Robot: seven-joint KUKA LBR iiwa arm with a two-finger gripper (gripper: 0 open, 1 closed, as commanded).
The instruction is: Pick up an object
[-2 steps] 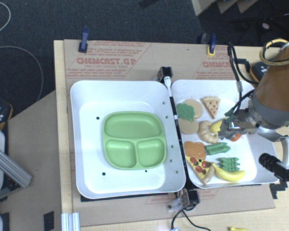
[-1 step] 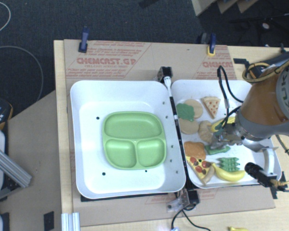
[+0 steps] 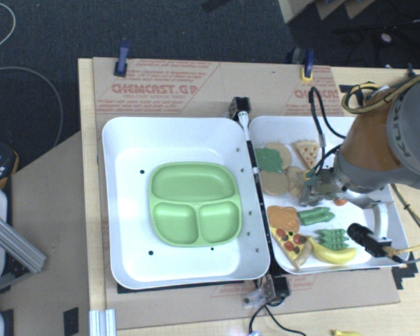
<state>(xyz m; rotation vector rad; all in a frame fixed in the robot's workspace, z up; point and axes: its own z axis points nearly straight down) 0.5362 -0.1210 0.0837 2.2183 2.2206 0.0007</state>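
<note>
The tabletop point(image 3: 161, 89) under me is a pale board with red lettering, and it carries two shallow white bins side by side. I will place everything by the green divided tray point(image 3: 194, 203), which lies flat in the middle of the left bin point(image 3: 126, 152), three compartments facing up. The right bin point(image 3: 280, 128) sits just right of that tray's bin, their rims touching along a dark seam.

My arm point(image 3: 392, 142), grey with an orange band, reaches in from the right, well to the right of the tray, and bends down over the right bin. My hand point(image 3: 315, 190) hangs low over the toy food there; I cannot tell how far it is open or whether it has hold of anything.

Right of the tray, across the seam, lie the pieces: a pizza slice point(image 3: 287, 233) nearest the tray's lower right corner, a yellow banana point(image 3: 334, 254) further right, a green leafy piece point(image 3: 269, 159) level with the tray's top edge, a green pod point(image 3: 315, 215) just below my hand, and a small cracker wedge point(image 3: 307, 152) above my hand.
</note>
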